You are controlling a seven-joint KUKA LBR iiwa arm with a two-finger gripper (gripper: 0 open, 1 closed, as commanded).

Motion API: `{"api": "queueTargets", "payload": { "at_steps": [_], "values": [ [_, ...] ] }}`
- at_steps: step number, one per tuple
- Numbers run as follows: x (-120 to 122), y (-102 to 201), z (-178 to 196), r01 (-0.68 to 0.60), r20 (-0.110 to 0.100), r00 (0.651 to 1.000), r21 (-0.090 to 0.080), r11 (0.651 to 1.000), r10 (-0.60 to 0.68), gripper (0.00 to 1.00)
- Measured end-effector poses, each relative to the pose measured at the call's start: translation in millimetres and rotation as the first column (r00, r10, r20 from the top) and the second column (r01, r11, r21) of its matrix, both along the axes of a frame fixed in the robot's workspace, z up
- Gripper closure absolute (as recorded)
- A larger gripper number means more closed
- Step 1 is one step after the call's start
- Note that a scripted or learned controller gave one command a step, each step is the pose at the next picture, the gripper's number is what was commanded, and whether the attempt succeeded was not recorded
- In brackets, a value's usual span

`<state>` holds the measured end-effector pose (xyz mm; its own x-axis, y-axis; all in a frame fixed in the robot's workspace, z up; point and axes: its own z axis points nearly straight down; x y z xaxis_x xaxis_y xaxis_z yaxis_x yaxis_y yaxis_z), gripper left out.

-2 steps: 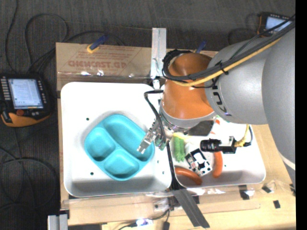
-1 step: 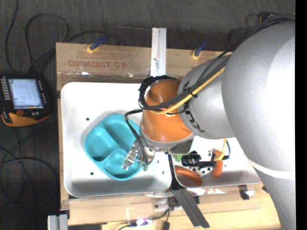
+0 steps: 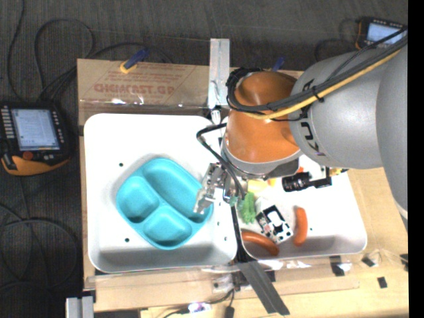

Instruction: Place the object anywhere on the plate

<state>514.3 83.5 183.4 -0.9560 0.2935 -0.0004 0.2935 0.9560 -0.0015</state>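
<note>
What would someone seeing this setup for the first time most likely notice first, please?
Probably the big grey arm with its orange band, reaching in from the right and covering much of the right bin. Next, the bright blue divided plate in the left bin, with the gripper at its right edge. Small items, including two orange sausages, lie in the right bin.

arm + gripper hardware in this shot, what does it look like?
The arm is bulky with a smooth grey shell, an orange band above the wrist, and black and yellow cables along its top. The gripper is small, bare silvery metal, with a black cable looping beside it.
</note>
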Motion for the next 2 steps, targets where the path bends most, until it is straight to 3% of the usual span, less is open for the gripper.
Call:
{"api": "queueTargets", "payload": {
  "at_steps": [1, 2],
  "values": [
    [-5, -19, 76, 0.187, 0.0, 0.982, 0.001, 0.982, -0.187, 1.0],
    [13, 18, 16, -0.041, -0.001, 0.999, 0.001, 0.999, 0.041, 1.0]
  ]
}}
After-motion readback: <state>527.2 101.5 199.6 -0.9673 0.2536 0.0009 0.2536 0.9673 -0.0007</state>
